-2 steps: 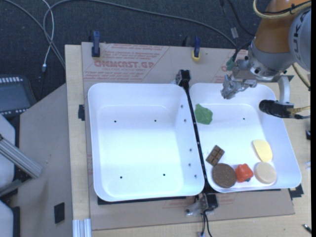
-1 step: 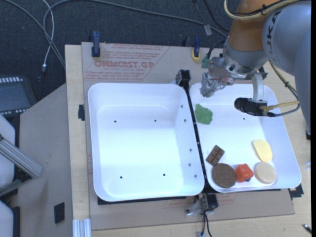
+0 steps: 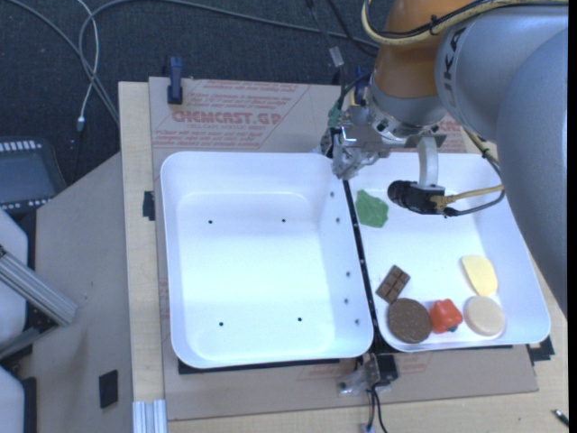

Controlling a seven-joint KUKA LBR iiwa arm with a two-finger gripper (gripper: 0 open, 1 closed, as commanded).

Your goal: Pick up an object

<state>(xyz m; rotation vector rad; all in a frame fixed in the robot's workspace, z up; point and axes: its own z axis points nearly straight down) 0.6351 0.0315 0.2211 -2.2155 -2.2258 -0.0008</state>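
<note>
Gripper point(image 3: 347, 156) parked over the top of the seam between the left bin point(image 3: 180, 242) and right bin point(image 3: 518, 269). Green piece point(image 3: 370, 209) just below it in the right bin. Brown chocolate bar point(image 3: 392, 283), brown disc point(image 3: 409, 319), red piece point(image 3: 445, 314), cream disc point(image 3: 484, 316) and yellow piece point(image 3: 479, 274) near the front.

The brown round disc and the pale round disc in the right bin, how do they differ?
The brown round disc is dark and speckled; the pale round disc is cream and smooth-looking. The brown disc looks a little larger than the pale one. The brown disc lies near the bin's left wall, below a small brown rectangular block; the pale disc lies further right, below a yellow piece. Both lie flat, flanking a red object.
</note>
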